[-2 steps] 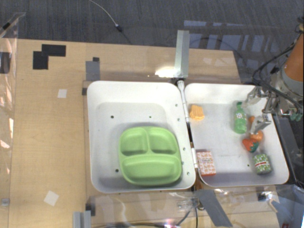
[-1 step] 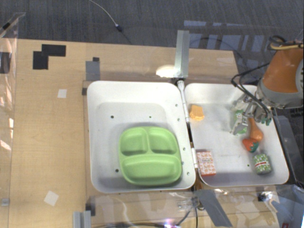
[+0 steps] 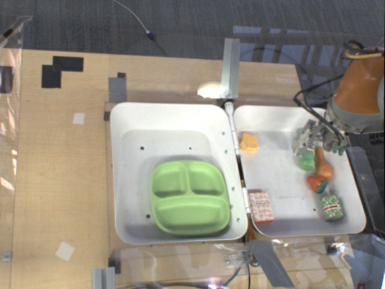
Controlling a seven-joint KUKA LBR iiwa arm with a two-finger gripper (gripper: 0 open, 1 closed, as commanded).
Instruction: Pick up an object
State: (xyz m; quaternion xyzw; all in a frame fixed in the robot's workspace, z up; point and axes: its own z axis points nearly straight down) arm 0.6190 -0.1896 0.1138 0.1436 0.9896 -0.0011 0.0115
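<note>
I've got the hand [image 3: 314, 142] low in the right bin [image 3: 283, 209] over the green piece [image 3: 307, 160]; grip unclear, can't tell. Nothing lifted, pickup not done.

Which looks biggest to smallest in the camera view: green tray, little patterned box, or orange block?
1. Green divided tray
2. Patterned box
3. Orange block, though only slightly smaller than the box.

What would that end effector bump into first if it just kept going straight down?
Probably the green item just under the end effector, with the carrot-like orange piece beside it; depth is hard to judge.
</note>
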